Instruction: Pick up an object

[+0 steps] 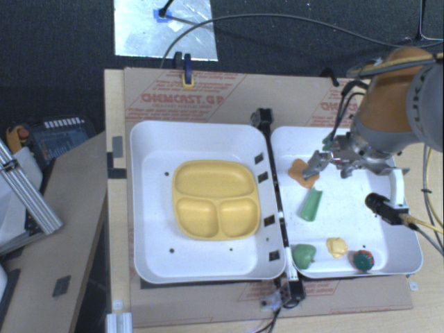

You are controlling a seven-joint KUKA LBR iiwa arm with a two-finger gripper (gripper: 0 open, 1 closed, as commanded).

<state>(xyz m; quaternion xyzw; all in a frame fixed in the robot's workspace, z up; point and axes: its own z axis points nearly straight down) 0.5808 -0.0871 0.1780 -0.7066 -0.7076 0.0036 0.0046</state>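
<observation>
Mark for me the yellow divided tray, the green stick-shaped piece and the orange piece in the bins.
yellow divided tray (215,198), camera view, on its central ridge.
green stick-shaped piece (310,205), camera view, on its middle.
orange piece (301,173), camera view, on its exposed left part beside the gripper.

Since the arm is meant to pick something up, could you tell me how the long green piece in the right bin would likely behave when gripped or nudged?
The long green piece looks rounded and lies flat on the right bin, so a sideways nudge may roll it. It seems small and probably light, like a plastic toy. Its smooth surface could slip between fingers unless gripped across its narrow width.
</observation>
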